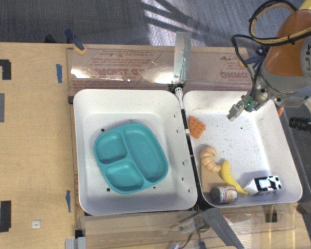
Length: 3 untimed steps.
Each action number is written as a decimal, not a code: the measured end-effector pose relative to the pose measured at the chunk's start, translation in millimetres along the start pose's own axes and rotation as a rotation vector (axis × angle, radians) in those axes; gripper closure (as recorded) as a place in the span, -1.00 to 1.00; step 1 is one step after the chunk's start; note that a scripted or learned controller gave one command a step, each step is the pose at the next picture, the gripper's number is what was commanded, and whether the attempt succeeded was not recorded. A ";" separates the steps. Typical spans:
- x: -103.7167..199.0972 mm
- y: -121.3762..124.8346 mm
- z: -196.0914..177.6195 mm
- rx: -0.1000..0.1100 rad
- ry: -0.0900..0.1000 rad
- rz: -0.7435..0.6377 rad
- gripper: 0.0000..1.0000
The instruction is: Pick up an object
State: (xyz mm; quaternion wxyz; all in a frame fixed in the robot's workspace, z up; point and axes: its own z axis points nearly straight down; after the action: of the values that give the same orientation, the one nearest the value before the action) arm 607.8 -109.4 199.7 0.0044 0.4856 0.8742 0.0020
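At the far left of the frame lies the wooden bench top [30, 139], bare apart from black corner marks and strips of blue tape. Next comes the left bin [88, 105], a shallow white tray with rounded corners. In its middle sits a teal divided plate [130, 157] with three compartments, turned at a slant so its long side runs from upper left to lower right.

A dark seam divides the two bins down the middle of the frame. Just right of it, in the upper left part of the right bin [264, 139], lies a small orange waffle-patterned piece [197, 127]. Lower down, near the seam, a tan croissant-like toy [210, 158] touches the upper end of a yellow banana [230, 176], which slants toward the lower right. Against the bin's bottom wall, just below the banana, lies a small metal can [223, 194] on its side. Right of the banana's lower tip, in the lower right corner, sits a small black-and-white carton [265, 184].

The gripper [237, 111] hangs over the upper part of the right bin, well apart from all of these objects, pointing down and to the left from the grey arm [290, 56] at the upper right of the frame. Nothing sits between its fingers; whether they are apart or together cannot be told from this angle.
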 end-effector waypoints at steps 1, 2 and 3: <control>94.1 30.3 14.8 0.008 0.008 0.140 1.00; 192.2 -1.7 -4.8 0.010 0.007 0.479 1.00; 254.9 6.6 5.4 0.012 0.006 0.533 1.00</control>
State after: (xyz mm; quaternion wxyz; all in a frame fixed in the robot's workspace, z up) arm 478.8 110.4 192.9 -0.0020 0.6988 0.7153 -0.0006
